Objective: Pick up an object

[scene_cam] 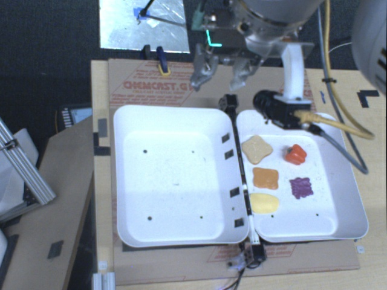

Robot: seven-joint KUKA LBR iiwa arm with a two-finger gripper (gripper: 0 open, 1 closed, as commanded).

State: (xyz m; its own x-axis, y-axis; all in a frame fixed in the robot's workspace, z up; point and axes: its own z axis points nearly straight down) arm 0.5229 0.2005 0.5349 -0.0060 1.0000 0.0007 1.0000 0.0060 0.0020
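Observation:
The right bin [338, 216] holds several small pieces. A tan bread-shaped piece [257, 149] lies near its left wall, with a red pepper-like piece [295, 154] to its right. Below them sit an orange piece [265, 178], a purple grape-like piece [301, 187] and a yellow piece [264, 203]. My gripper [219, 77] hangs high above the back edge of the bins, over the cardboard. It is open, its two grey fingers spread apart with nothing between them.
The left bin [175, 174] sits beside the right one, joined by a row of black clips [233, 156]. A blue and yellow clamp [162, 61] stands on the cardboard at the back. A metal sheet [144, 17] lies behind the bench.

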